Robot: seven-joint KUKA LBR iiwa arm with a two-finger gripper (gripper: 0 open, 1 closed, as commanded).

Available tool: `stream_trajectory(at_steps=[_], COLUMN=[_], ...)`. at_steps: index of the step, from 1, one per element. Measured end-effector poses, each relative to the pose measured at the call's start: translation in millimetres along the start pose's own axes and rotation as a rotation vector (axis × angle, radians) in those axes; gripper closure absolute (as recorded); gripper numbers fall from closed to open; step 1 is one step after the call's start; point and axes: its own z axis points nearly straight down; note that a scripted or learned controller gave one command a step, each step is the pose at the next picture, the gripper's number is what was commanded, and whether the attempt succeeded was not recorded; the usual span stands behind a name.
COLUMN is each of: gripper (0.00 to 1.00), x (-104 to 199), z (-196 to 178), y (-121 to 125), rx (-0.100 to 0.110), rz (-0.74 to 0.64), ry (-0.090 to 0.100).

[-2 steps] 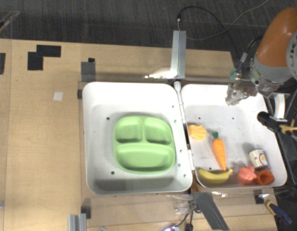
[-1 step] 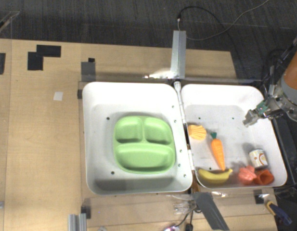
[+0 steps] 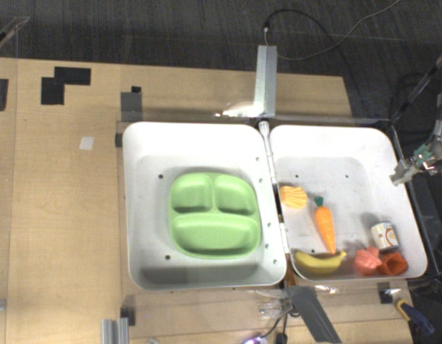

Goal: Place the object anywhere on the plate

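The green plate (image 3: 215, 214) lies in the left bin (image 3: 142, 156), slightly toward that bin's right wall, with three compartments and nothing resting on it. The candidate objects are gathered in the right bin (image 3: 364, 149): a yellow corn-like piece (image 3: 294, 196) near the left wall, a carrot (image 3: 325, 224) just beside it toward the middle, a banana (image 3: 319, 261) along the front edge, a pink toy (image 3: 367, 261) and an orange cup (image 3: 395, 264) in the front right corner, and a small tin (image 3: 384, 235) just behind them. Which of these is meant by the task is not stated.

The gripper (image 3: 420, 162) is seen at the right bin's right edge, well apart from every object; nothing is seen held in it, and whether it is released or clenched cannot be told at this size.

The step in hand is judged to be the approach for a pick. The carrot is best chosen, since it lies clear of its neighbours; it should be closed on across its narrow width. The front corner cluster is better avoided, as touching items could be nudged. Once lifted, the object should be carried over the dividing wall and lowered into the plate's large front compartment.
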Motion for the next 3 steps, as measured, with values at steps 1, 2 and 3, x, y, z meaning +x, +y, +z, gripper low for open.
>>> stream_trajectory(at_steps=[1, 2, 3], gripper=[1.0, 1.0, 1.0], x=[-4.7, 2.8, -0.3], z=[-8.3, -46.2, -169.8], y=[-20.6, 31.1, -40.8], rx=[0.001, 0.0, -0.002], rz=[-0.073, -0.111, -0.54], ry=[0.001, 0.001, -0.003])
